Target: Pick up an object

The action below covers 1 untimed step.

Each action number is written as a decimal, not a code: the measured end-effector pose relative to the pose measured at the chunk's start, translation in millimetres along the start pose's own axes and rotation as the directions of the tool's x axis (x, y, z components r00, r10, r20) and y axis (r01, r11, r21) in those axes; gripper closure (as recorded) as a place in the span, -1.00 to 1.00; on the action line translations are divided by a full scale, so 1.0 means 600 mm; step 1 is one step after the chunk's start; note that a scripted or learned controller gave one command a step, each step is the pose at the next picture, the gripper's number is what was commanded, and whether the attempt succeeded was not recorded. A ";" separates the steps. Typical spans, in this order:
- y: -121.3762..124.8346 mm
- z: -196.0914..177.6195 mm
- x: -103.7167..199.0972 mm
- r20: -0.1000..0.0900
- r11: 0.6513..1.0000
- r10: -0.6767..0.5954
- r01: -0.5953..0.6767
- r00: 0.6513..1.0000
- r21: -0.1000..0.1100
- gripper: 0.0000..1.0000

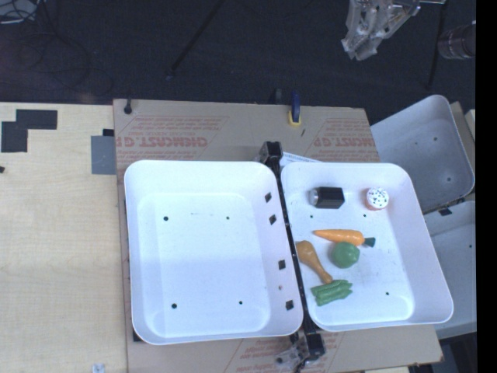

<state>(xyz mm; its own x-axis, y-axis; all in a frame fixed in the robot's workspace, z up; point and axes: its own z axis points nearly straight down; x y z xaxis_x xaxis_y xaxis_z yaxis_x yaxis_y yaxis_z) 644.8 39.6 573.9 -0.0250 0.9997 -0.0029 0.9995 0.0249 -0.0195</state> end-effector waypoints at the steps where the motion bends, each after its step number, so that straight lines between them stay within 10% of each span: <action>1: 0.000 -0.015 0.003 0.000 1.000 -0.007 0.007 1.000 0.003 1.00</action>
<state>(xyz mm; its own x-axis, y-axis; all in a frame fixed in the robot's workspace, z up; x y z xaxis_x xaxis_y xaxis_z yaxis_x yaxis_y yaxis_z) 645.1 41.1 582.9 -0.0318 0.9995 -0.0030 0.9992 0.0317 -0.0228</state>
